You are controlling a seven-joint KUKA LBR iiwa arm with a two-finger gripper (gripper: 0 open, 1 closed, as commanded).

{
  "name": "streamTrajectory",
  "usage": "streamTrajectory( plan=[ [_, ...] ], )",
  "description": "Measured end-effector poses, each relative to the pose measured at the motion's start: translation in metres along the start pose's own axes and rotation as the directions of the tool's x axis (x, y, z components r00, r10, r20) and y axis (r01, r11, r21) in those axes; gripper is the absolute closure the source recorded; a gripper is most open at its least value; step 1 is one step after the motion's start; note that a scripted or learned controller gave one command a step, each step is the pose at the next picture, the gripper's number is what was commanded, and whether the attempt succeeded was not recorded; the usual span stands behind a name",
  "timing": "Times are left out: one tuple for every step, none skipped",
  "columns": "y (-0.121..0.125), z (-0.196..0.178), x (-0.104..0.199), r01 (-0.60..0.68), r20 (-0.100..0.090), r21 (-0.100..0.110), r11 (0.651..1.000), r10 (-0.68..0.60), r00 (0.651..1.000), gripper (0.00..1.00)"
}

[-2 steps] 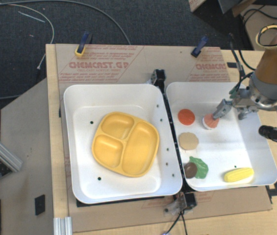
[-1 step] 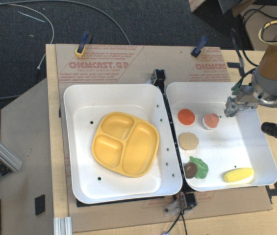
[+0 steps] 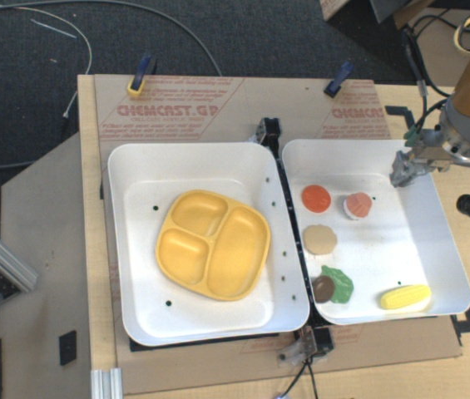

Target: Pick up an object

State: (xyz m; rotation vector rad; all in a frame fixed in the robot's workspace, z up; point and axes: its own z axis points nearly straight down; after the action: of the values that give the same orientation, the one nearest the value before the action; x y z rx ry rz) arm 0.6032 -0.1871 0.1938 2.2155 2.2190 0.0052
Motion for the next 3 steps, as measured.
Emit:
streamTrajectory(
  plan=[
    [-0.004, -0.047, -0.003, -0.001, 0.000, -0.001, 1.000, 0.001, 1.000, 1.00],
    [-0.003, -0.081, -0.004, 0.000, 0.000, 0.000, 1.000, 0.000, 1.000, 1.00],
    [0.000, -0.085, 0.046, 0.004, -0.005, 0.006, 1.000, -0.004, 1.000, 1.00]
  ],
)
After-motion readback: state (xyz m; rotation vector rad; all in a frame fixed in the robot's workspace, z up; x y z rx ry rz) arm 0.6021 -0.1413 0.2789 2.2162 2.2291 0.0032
